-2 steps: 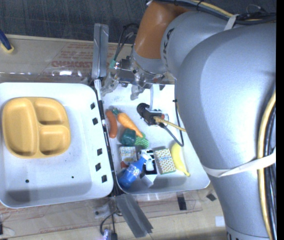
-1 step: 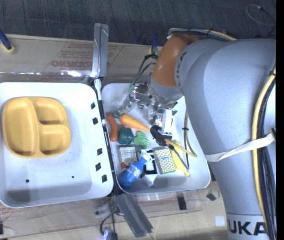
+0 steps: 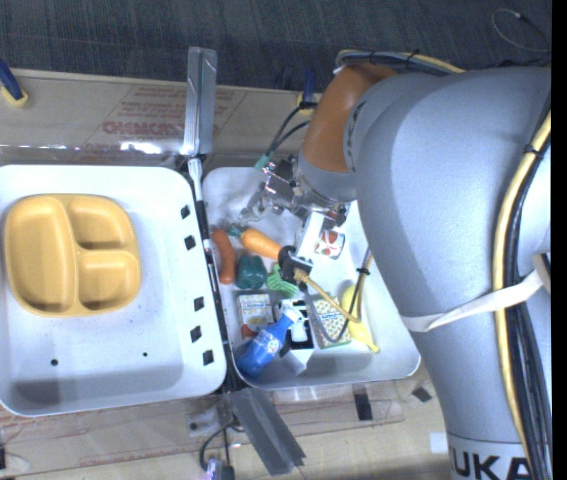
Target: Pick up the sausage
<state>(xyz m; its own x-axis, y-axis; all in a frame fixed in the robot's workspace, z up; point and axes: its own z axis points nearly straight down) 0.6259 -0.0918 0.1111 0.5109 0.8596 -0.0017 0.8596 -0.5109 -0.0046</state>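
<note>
Progress: I am reaching into the right bin (image 3: 388, 363), sausage (image 3: 224, 255) not yet lifted | Sausage: lying by the bin's left wall, beside a carrot (image 3: 261, 242) | Tool (image 3: 275, 190): I am hovering near both, gripping nothing visible; how it is set, I cannot tell.

1. A robot lab or test room is shown, not a home.
2. A big grey robot arm (image 3: 453, 218) with loose cables is seen over a bench.
3. Two white bins (image 3: 23, 368) are set side by side on taped cardboard (image 3: 123, 108).
4. Blue clamps (image 3: 5, 76) are fixed at the edge.
5. Dark carpet (image 3: 163, 8) is seen behind.
</note>
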